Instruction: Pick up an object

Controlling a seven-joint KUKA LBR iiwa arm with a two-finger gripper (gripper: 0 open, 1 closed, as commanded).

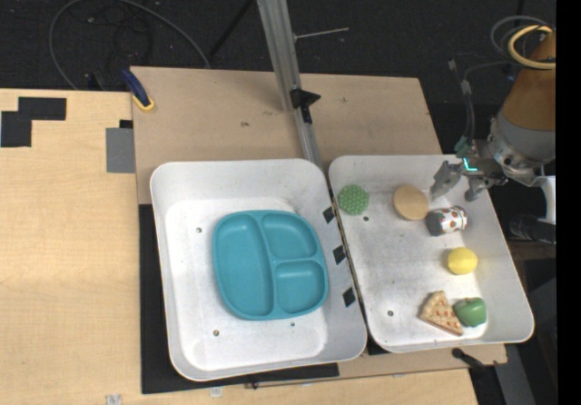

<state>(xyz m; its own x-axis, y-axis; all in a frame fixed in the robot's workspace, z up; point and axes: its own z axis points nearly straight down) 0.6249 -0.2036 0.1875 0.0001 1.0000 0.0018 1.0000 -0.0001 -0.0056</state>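
Note:
The right bin [399, 303] holds several small objects: a green bumpy ball [353, 200], a tan round piece [410, 203], a red, white and grey can-like item [446, 221], a yellow lemon [461, 261], a pizza slice [439, 313] and a green pepper [470, 311]. My gripper [459, 180] hangs over the bin's upper right part, just above and right of the tan piece and the can-like item. Its fingers stand apart with nothing between them.
The left bin [182, 212] holds a teal divided plate [270, 262]. A metal post [281, 58] rises behind the bins. Black clips [338, 253] sit along the seam between the bins. The arm [531, 113] comes in from the right.

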